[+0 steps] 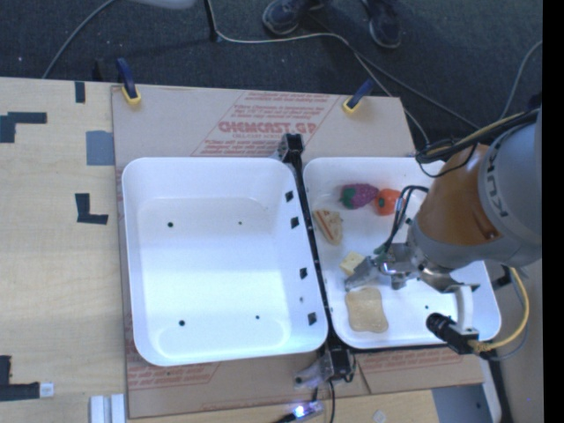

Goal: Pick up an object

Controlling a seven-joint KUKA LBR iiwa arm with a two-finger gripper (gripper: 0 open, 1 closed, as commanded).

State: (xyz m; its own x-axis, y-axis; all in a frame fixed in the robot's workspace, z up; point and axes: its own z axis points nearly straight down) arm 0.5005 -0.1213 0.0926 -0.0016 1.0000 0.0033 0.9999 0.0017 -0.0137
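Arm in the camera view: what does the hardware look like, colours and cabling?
The bulky rounded grey arm carries a wide orange band above the wrist. Below it sits a small metallic silver hand with thin dark wires running up to the wrist. A black cylindrical fitting with a yellow-tipped cable hangs near a white bracket.

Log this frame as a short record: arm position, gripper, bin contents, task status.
arm: reaching in from the right over the right bin
gripper: low in the right bin, beside the yellow piece
right bin contents: bread slice, sandwich piece, purple item, orange item
left bin: white, beside it
task status: nothing seen held
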